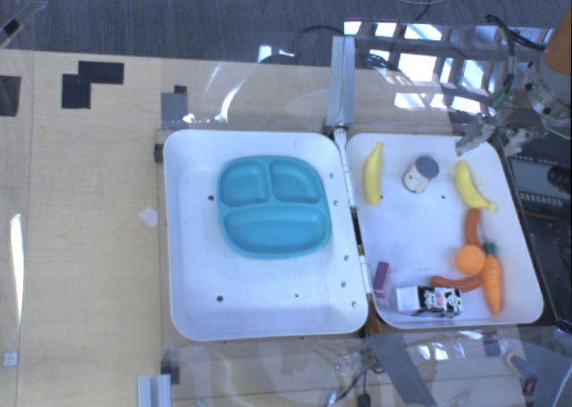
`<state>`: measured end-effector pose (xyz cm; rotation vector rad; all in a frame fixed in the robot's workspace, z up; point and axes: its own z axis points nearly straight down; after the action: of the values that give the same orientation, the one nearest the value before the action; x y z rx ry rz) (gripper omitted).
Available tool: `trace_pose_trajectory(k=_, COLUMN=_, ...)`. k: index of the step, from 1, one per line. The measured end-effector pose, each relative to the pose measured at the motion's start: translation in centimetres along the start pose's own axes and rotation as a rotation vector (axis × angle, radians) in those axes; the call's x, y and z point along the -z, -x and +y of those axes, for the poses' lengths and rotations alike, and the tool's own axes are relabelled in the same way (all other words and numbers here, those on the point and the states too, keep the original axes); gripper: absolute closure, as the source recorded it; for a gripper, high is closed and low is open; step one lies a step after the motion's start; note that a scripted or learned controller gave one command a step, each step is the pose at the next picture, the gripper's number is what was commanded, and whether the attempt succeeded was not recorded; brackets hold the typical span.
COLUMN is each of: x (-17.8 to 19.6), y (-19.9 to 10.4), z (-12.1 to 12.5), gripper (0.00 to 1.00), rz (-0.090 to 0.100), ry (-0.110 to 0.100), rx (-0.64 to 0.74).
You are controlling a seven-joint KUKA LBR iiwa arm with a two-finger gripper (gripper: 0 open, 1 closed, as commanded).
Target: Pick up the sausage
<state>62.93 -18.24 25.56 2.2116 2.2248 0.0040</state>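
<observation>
A reddish-brown sausage (471, 225) lies upright-in-view near the right side of the right bin (420, 217), just above an orange ball-shaped fruit (470, 259). A second reddish sausage-like piece (456, 282) curves along the bin floor below that fruit. My gripper (496, 132) hovers over the bin's far right corner, above a yellow banana (471, 186) and well apart from both sausages. Nothing is seen in its grasp.
The right bin also holds another banana (373, 173), a small can (419, 173), a carrot (492, 282), a purple block (381, 278) and a white printed box (431, 300). A blue divided plate (273, 206) sits in the left bin (192, 289). A metal divider (339, 92) stands behind the bins.
</observation>
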Motion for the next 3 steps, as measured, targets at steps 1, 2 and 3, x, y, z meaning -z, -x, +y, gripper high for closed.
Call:
trace_pose_trajectory(k=1, x=-15.9, y=2.0, z=-2.4, gripper=0.0, rz=0.0, ry=0.002, rx=-0.002)
trace_pose_trajectory(k=2, x=-16.6, y=-3.2, z=-4.5, gripper=0.0, rz=0.001, ry=0.006, rx=-0.027)
trace_pose_trajectory(k=3, x=-15.4, y=-3.3, z=-4.2, gripper=1.0, rz=0.002, ry=0.013, rx=-0.025)
